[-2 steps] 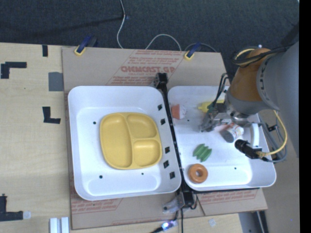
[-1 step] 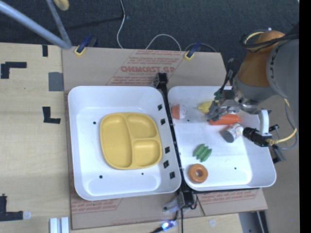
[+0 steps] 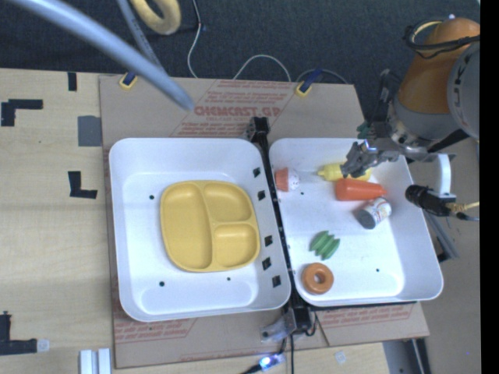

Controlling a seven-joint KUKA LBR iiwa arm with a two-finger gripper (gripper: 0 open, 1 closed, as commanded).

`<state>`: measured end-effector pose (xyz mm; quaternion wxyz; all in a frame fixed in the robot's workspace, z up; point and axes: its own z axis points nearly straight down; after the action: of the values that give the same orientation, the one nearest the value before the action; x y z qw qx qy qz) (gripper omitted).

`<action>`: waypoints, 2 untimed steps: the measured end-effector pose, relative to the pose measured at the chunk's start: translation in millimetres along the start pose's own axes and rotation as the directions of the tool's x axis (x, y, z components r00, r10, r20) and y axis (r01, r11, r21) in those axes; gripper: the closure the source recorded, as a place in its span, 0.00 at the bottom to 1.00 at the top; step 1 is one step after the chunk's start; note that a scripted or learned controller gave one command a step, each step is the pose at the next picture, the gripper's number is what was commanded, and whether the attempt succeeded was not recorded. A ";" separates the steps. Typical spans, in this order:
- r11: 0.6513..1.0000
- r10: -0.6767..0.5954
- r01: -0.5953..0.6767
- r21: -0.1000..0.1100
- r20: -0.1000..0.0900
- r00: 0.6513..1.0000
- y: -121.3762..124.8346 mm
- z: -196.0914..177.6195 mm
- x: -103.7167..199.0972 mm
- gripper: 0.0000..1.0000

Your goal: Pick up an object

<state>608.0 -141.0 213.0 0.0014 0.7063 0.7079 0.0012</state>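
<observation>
Bench (image 3: 47,209) w/ cardboard sheet, two white bins side by side on top. Left bin (image 3: 132,287): yellow divided plate (image 3: 209,226) at centre. Right bin (image 3: 413,279): scatter of small items, all candidates for the pick.

Gripper (image 3: 360,159) over right bin, close to far edge, nearer far-right corner than the divider side. Open or closed: can't tell from this angle. No item visibly held.

Nearest candidates, judged by position:
- Orange-red block (image 3: 359,189), just beside gripper tip on the side toward bin centre. Long axis approx. parallel to bin's far edge. Prob. the likeliest target; would call for a short shift toward bin centre plus descent, w/ grasp across the short width.
- Yellow piece (image 3: 330,172), just beside tip on the divider side, touching or nearly touching the block's end; can't tell which. Risk of nudging it or catching both.

Others farther off:
- Grey can-like item (image 3: 373,213), near block, toward right edge.
- Small red-white cup (image 3: 287,180), up against divider side, far half.
- Green piece (image 3: 325,245), mid-bin.
- Brown ring (image 3: 317,277), near the near edge, well apart from gripper.
</observation>
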 end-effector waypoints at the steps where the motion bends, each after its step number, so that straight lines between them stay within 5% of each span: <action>1: 1.000 0.001 -0.001 0.004 -0.001 1.000 0.3 -12.2 0.8 1.00; 2: 1.000 -0.003 0.003 0.006 -0.002 1.000 -15.5 -21.9 54.4 1.00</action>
<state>592.4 -86.5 234.8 -0.0014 0.7051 0.7091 -0.0001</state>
